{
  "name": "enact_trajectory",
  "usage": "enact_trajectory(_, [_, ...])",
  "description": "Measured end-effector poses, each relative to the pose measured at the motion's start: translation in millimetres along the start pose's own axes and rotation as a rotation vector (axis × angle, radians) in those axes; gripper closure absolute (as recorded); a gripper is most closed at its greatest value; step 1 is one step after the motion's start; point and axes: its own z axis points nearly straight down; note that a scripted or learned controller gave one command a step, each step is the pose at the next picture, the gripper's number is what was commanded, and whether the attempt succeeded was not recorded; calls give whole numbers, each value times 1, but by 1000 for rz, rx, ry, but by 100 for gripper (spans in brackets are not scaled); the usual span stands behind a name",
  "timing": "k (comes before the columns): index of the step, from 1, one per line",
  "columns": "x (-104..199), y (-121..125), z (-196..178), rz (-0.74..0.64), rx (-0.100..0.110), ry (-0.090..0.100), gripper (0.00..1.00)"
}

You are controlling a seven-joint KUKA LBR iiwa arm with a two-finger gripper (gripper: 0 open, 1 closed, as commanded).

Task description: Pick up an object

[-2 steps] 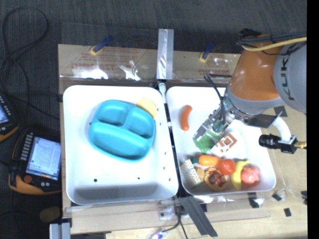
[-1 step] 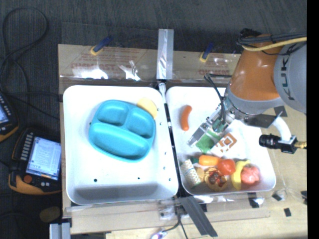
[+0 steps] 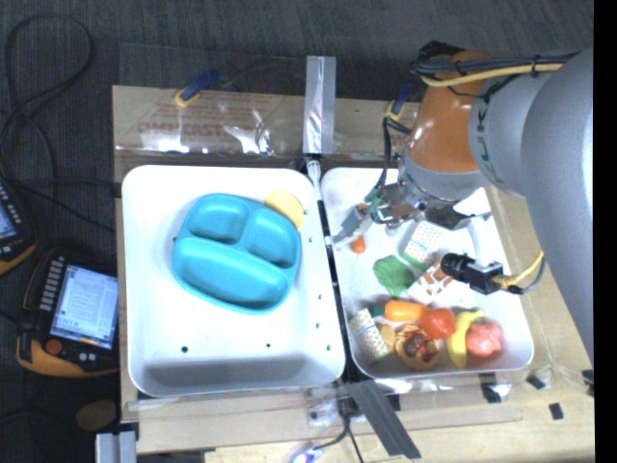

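Gripper point(image 3: 359, 218) hangs low in the right bin point(image 3: 521, 355) with its fingers apart and nothing between them, so I judge the approach is in hand; next I must descend onto the small orange piece point(image 3: 358, 245) just below it.

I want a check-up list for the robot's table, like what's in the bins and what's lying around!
Surface: bench bears two white bins, left bin and right bin, side by side.
Job's things: toy food heaped at the right bin's near end, including a red apple, an orange pepper and a green piece.
Clutter: blue divided tray in the left bin, a yellow piece at its far corner.
Hand: hand is over the right bin's far end.
Cables: black cables on the floor at left.
Surroundings: handheld control screen left of the bench.
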Motion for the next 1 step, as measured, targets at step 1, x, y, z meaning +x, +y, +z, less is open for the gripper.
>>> enact_trajectory(1, [-47,28,0,172,0,-2,0])
